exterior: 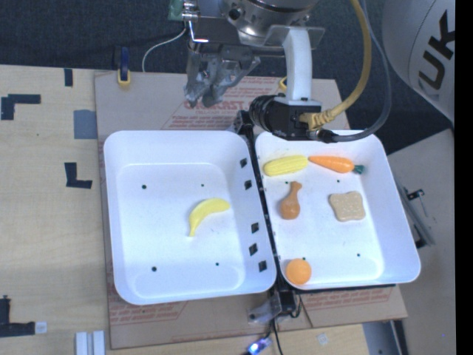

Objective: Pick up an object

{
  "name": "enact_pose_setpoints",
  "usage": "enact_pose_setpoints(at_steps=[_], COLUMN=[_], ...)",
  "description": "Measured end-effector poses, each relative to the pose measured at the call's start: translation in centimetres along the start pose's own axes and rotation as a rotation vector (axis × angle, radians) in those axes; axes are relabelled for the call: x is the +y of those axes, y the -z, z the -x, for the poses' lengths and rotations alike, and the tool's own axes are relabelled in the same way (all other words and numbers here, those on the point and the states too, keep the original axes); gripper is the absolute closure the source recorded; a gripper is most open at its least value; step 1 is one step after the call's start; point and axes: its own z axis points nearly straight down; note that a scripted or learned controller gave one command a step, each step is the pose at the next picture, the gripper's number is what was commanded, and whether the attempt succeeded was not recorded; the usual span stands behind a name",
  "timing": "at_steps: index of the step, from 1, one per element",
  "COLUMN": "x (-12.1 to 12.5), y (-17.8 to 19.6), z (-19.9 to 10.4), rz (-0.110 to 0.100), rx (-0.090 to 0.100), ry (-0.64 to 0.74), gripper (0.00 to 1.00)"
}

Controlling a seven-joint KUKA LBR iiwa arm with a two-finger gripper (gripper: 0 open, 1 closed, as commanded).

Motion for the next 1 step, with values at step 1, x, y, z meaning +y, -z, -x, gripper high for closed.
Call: enact_pose_setpoints(at_steps=[1], x=[-0.01], y=[0.96], z=[-0.08], rz=[-0.002], rx=[-0.001], ry=[0.002], gripper=[1.00])
